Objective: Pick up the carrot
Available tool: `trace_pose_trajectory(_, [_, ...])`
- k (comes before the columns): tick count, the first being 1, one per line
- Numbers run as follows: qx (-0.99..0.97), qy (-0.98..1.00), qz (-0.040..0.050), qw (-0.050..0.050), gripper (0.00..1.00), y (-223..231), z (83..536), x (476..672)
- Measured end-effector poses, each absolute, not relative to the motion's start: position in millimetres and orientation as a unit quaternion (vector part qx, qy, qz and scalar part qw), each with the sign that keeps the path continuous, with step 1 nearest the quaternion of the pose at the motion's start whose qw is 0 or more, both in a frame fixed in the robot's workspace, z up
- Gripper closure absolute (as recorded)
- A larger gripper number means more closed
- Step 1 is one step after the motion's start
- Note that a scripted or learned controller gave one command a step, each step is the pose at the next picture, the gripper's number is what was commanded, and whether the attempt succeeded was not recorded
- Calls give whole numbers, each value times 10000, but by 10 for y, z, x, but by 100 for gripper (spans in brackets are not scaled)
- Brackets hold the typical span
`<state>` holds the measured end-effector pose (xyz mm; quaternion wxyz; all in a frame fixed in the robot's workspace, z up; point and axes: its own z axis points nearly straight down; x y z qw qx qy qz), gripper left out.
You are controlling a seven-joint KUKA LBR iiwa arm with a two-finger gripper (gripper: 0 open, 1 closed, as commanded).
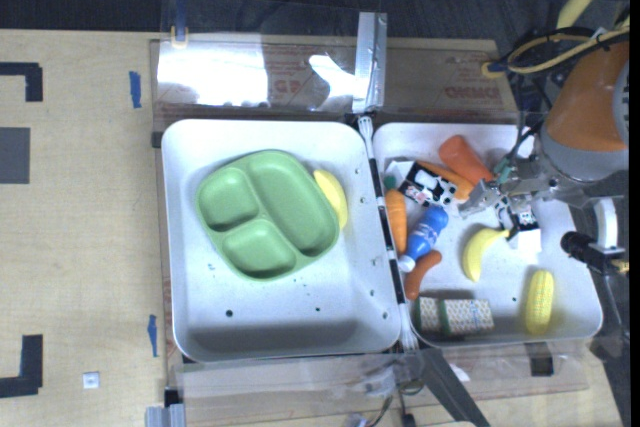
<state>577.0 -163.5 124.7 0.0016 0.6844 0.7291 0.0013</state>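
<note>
Over the right bin (585,315), the gripper (508,198) hangs low among the toy food, just above the banana (477,250) and beside the black-and-white carton (427,183); whether it is spread or closed cannot be told, and nothing is seen held in it. The carrot (397,220) lies along the left wall of that bin, near the divider, touching the blue bottle (425,235) and well to the left of the gripper. The step in hand appears to be the approach: the next move calls for shifting left across the carton and bottle, aligning across the carrot's long axis, then descending without nudging the bottle.
</note>
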Motion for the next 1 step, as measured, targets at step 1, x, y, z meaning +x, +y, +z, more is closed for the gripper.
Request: trace_pose_trajectory(1, [6324,7744,115,160,0,-1935,1067,5819])
